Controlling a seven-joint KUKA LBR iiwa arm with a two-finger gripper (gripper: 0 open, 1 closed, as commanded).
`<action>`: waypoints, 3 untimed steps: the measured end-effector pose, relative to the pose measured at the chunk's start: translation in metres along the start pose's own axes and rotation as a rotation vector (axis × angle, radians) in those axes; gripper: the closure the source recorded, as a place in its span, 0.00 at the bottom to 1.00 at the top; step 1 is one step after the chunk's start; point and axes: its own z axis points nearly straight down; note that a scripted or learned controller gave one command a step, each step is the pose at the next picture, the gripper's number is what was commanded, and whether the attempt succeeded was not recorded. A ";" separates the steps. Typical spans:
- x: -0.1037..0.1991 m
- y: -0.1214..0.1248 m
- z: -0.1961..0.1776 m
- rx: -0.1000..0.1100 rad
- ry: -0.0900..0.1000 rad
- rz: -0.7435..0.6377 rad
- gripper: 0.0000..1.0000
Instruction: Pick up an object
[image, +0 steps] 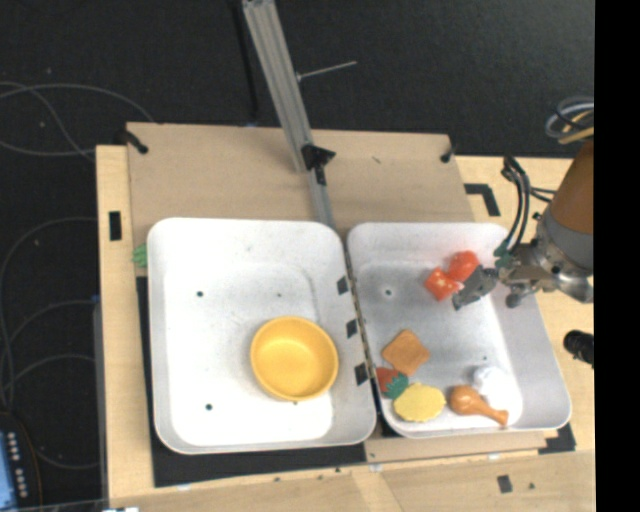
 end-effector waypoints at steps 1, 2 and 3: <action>0.000 0.000 0.000 0.000 0.000 0.001 0.00; -0.007 -0.006 0.045 0.006 -0.003 0.005 0.00; -0.016 -0.009 0.102 0.006 -0.002 0.005 0.00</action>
